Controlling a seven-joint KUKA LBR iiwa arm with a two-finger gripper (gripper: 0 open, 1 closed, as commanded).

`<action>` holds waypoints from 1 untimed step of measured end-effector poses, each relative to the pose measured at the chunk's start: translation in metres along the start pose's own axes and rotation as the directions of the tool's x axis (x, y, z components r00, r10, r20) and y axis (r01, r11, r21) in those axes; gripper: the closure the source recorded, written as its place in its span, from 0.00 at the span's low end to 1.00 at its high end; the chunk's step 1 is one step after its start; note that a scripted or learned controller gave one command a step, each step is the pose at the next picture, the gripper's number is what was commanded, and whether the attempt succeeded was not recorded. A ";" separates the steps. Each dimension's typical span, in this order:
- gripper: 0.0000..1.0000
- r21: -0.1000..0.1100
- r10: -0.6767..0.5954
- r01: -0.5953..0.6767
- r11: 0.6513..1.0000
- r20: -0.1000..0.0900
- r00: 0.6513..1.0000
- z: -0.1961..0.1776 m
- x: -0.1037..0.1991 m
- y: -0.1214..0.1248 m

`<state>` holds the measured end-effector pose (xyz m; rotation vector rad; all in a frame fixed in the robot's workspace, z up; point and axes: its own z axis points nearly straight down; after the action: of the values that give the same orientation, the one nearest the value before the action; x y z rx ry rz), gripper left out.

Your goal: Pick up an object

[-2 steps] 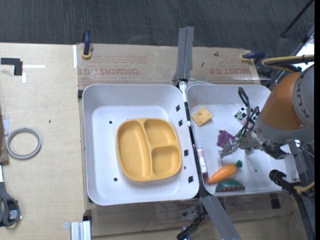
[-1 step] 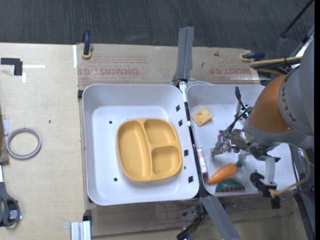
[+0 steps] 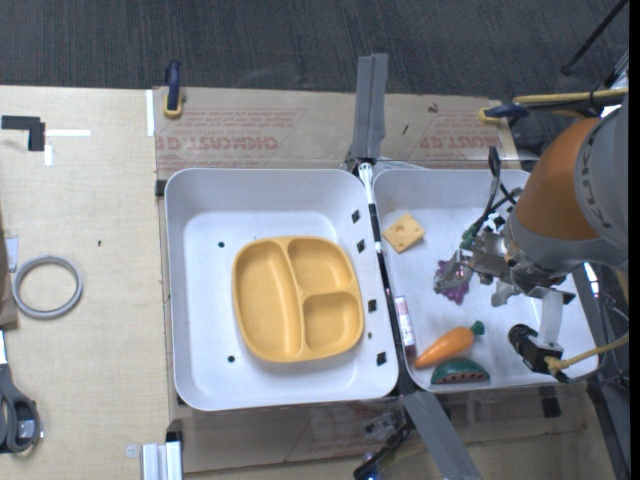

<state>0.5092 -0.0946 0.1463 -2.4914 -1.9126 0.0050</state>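
Jaws: low over the R bin point(image 3: 425, 190), a bit toward 3 o'clock of its centre, w/ the grey arm point(image 3: 575, 193) coming in from 3 o'clock. Can't tell if clenched or released, since wrist hardware covers the tips. A purple bunch point(image 3: 452, 280) sits right at their 9 o'clock edge, touching or nearly so. Can't tell if it's gripped or just lying on the bin floor.

Other stuff in the R bin:
- cheese wedge point(image 3: 404, 233) at approx 11 o'clock of the bunch, apart from it, open floor around it
- carrot point(image 3: 445, 345) at 6 o'clock of the bunch, lying slanted, green end pointing to 2 o'clock
- melon slice point(image 3: 460, 372) just beside the carrot at its 6 o'clock, near the bin's front wall
- thin tube point(image 3: 403, 320) along the 9 o'clock wall, next to the carrot's tip

L bin point(image 3: 190, 268) holds a yellow divided plate point(image 3: 298, 298), approx centred, nothing in its 3 compartments.

Bench point(image 3: 80, 218) at 9 o'clock of the bins has a grey tape ring point(image 3: 45, 286) and scissors point(image 3: 15, 418) at the edge. Both are well apart from the bins.
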 end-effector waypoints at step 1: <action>0.00 0.002 0.040 -0.040 0.999 0.001 0.999 0.056 0.004 0.023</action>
<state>0.5324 -0.0964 0.0904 -2.5287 -1.8613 0.0073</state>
